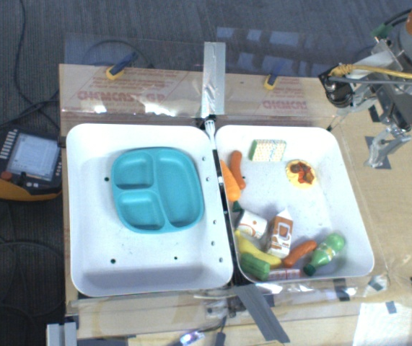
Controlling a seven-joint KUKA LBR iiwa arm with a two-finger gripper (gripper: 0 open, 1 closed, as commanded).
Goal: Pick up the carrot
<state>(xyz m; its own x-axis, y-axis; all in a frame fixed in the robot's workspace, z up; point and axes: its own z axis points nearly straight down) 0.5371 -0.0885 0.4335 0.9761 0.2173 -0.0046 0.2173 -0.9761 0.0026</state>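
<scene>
Carrot (229,182) lies along right bin's (346,186) left wall, probably light rigid slick plastic, so pinch mid-body across its width; gripper (384,147) parked outside bin, finger state unclear.

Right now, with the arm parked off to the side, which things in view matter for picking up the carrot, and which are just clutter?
Belongs to the job:
- carrot, against the right bin's left wall
- gripper, outside the bins, beyond the right bin's far corner
- right bin

Just lying about:
- blue divided plate in the left bin
- green bottle
- small carton
- yellow banana
</scene>
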